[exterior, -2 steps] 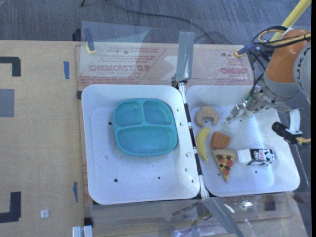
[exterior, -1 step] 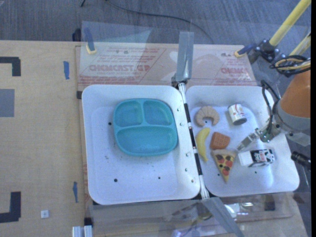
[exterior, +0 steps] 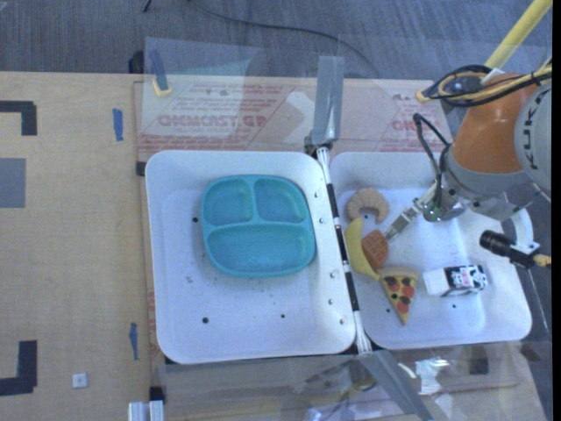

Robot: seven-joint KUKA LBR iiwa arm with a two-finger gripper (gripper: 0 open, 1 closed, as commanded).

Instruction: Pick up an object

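Lying steeply tilted, banana point(exterior: 355, 247) beside waffle point(exterior: 375, 249), claw point(exterior: 396, 227) grip state unclear

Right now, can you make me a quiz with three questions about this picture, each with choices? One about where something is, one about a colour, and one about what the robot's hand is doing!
1. Where is the plate with three sections?
A. In the left bin
B. In the right bin
C. On the floor

2. What colour is that plate?
A. Red
B. Teal blue
C. Black

3. What is the gripper doing?
A. Holding the banana up in the air
B. Sitting inside the plate
C. Reaching down beside the waffle, holding nothing

Answers:
1. A, the plate lies in the left bin, while the food toys are in the right bin.
2. B, it is teal blue against the white bin.
3. C, its tip is low just next to the waffle and banana, and no toy is between its fingers.
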